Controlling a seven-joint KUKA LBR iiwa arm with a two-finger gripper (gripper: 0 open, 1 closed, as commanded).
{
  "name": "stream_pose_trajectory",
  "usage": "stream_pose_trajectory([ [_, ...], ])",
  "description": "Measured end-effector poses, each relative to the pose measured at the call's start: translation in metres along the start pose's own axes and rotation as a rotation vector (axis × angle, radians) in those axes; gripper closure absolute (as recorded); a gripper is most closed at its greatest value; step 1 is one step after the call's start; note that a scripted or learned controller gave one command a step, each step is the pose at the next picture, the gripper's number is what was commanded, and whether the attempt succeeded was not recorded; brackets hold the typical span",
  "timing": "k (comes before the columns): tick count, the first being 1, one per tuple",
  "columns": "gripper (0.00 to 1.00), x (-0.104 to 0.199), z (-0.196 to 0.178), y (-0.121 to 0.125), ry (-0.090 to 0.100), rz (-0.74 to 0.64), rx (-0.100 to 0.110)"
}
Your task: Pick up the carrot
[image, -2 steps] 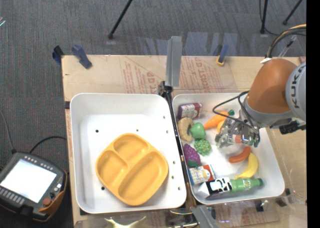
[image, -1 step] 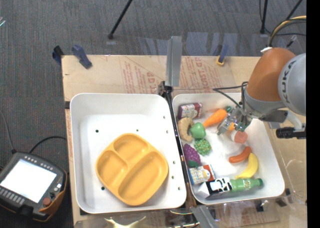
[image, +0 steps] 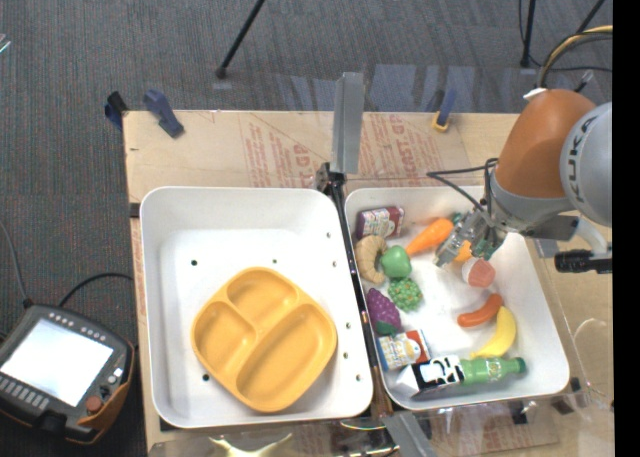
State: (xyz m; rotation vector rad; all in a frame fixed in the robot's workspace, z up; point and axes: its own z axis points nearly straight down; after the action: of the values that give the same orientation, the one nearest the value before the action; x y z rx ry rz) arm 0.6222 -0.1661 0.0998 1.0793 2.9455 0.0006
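Note:
The carrot (image: pixel 430 236) is orange and lies at a slant near the back of the right bin (image: pixel 535 290), its thick end pointing up and right. My gripper (image: pixel 464 243) hangs low in that bin, just right of the carrot's thick end and close against it. A small orange piece (image: pixel 463 252) shows right at the gripper's tip; I cannot tell what it belongs to. The carrot rests on the bin floor.
Around the carrot lie a purple can (image: pixel 380 220), a bagel (image: pixel 372 257), a green apple (image: pixel 396 262), broccoli (image: pixel 405 293) and a red-pink piece (image: pixel 481 272). Nearer the front are grapes (image: pixel 382 310), a sausage (image: pixel 480 310), a banana (image: pixel 500 335) and a green bottle (image: pixel 470 372). The left bin (image: pixel 170 245) holds a yellow divided plate (image: pixel 265 337).

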Motion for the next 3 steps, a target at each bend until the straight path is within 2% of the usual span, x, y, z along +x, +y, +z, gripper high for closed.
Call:
stream_pose_trajectory([
  [1, 1.00, -0.007, -0.155, 0.008, -0.012, -0.141, -0.005],
  [2, 1.00, -0.010, -0.253, -0.040, -0.007, -0.339, -0.002],
  [3, 1.00, -0.035, -0.366, -0.028, -0.003, -0.587, -0.002],
])
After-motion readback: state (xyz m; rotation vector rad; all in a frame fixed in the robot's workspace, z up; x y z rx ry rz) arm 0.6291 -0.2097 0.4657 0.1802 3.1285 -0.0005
